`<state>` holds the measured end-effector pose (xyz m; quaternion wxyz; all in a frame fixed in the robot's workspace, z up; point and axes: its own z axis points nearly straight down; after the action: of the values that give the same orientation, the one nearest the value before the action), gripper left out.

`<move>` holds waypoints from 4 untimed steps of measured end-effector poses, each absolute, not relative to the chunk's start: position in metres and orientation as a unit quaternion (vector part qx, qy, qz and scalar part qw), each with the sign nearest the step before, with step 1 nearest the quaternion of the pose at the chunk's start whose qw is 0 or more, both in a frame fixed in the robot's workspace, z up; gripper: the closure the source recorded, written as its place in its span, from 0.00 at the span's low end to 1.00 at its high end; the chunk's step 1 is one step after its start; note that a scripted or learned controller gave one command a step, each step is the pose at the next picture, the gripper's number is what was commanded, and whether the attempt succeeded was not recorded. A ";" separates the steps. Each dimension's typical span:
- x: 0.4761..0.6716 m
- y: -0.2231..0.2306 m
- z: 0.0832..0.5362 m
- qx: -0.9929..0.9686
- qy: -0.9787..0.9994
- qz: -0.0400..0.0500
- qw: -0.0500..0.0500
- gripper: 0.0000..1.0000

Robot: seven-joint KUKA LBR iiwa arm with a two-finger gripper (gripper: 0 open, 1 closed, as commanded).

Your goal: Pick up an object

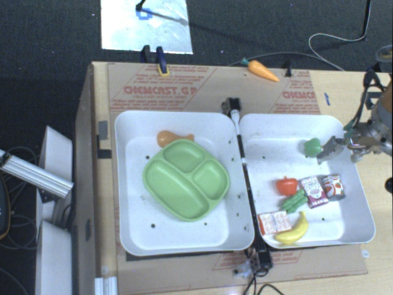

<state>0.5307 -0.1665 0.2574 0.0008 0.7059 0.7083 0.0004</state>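
Green toy (312,145) lies untouched just beside the claw (336,146), whose grip I cannot tell; nothing looks lifted yet.

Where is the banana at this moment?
The banana lies in the right bin, near its front edge, touching a small red-and-white packet and just below the green vegetable.

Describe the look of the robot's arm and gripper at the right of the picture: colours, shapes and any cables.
The grey metal gripper has dark angular fingers on a pale, boxy wrist block. Above it the arm shows an orange patch and dark cabling beside it. Finer markings are too small to tell.
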 end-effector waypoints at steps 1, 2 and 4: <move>0.583 -0.162 0.103 0.706 0.708 0.000 0.000 0.00; 0.649 -0.144 0.085 0.705 0.709 0.001 0.001 0.00; 0.669 -0.160 0.085 0.705 0.709 0.001 0.002 0.00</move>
<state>0.6694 -0.1605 0.0855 0.0016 0.7051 0.7091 0.0009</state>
